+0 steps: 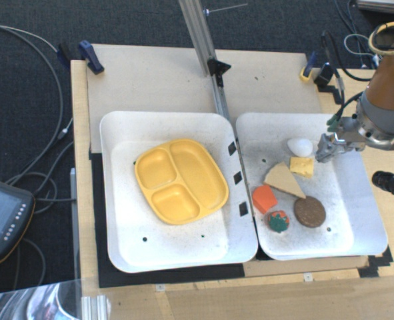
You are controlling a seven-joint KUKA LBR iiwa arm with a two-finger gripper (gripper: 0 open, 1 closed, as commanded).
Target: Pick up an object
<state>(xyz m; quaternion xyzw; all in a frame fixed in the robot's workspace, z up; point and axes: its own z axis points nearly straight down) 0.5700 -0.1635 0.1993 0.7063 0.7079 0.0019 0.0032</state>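
Observation:
The right bin (357, 212) holds a white egg-like object (300, 145), a yellow block (303, 167), a tan wedge (283, 180), an orange block (264, 198), a green and red piece (279, 221) and a brown round disc (309, 213). My gripper (325, 148) hangs over the upper right part of this bin, just right of the white egg and the yellow block. I see nothing held by it.
A yellow three-compartment tray (180, 180) lies in the left bin (123, 245). A metal pole (198, 25) rises from the bench's back, above the gap between the bins. Blue clamps (90, 55) sit at the back corners. Cables lie on the floor around.

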